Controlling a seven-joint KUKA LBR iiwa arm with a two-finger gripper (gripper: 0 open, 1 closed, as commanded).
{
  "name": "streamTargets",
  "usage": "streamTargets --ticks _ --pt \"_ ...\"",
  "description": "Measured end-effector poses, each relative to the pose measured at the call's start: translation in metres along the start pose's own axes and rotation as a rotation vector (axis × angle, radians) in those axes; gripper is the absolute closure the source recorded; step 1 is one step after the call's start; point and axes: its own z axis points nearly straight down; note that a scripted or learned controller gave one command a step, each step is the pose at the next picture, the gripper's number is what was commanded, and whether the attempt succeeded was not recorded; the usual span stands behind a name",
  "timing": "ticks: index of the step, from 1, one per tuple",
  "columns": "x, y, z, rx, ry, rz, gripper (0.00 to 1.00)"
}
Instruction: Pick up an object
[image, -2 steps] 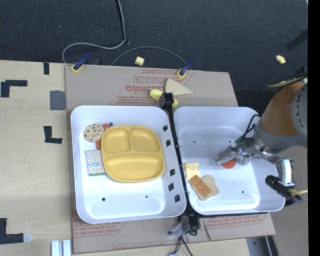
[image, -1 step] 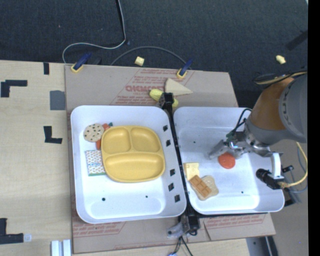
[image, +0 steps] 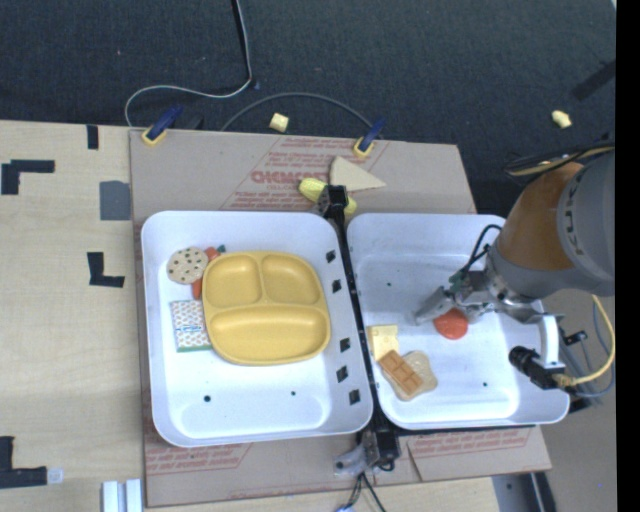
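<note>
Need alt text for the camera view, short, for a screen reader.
Seen from above, a grey robot arm reaches from the right into the right white bin, its hand low beside a small red object; a waffle-like piece and a pale yellow block lie nearby. The left bin holds a yellow divided plate, a cookie and a small patterned packet.

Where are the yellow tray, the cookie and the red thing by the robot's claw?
Yellow tray (image: 266, 320): camera view, floor of its large lower compartment.
Cookie (image: 186, 264): camera view, middle of its top face.
Red thing (image: 452, 325): camera view, centre of its top.
</note>
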Motion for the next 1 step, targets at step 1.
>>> streamTargets --ticks 1 --pt "-0.0007 0.0006 -0.0102 0.000 -0.001 0.000 1.00"
